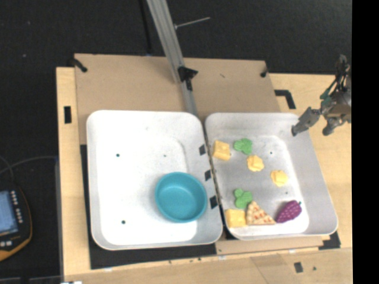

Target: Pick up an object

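Note:
My gripper (317, 125) hangs at the right edge of the view, over the far right corner of the right bin (314, 176). Its two dark fingers are spread apart with nothing between them. In that bin lie small toy foods: a yellow block (221, 151), a green piece (242, 146), two yellow lumps (255, 163) (279, 177), a second green piece (241, 197), a yellow cube (235, 218), an orange waffle wedge (258, 213) and purple grapes (288, 211). A blue bowl (180, 196) sits in the left bin (118, 141), near its front right.
A grey metal pole (169, 40) slants from the top of the view down to the seam between the bins. Both bins rest on a brown board (148, 81) on the bench. A handheld pendant (12, 215) lies at the far left.

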`<act>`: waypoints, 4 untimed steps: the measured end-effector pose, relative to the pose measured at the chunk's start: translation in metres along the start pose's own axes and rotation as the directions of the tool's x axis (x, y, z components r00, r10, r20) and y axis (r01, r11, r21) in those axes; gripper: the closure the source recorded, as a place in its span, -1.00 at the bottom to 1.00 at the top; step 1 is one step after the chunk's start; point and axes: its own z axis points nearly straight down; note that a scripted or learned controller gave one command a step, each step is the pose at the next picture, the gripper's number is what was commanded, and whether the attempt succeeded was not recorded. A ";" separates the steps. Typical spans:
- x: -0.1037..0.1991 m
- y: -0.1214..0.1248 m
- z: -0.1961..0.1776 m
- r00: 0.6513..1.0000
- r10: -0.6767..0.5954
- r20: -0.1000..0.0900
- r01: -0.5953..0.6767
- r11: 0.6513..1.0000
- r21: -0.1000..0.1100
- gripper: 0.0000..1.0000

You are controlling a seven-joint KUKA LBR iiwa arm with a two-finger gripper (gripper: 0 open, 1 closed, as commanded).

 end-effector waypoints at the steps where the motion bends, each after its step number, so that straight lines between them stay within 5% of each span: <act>1: 0.000 0.000 0.000 1.000 0.000 0.001 0.000 1.000 0.000 -1.00; 4: 0.002 0.000 0.150 1.000 0.006 -0.001 -0.006 1.000 0.007 -1.00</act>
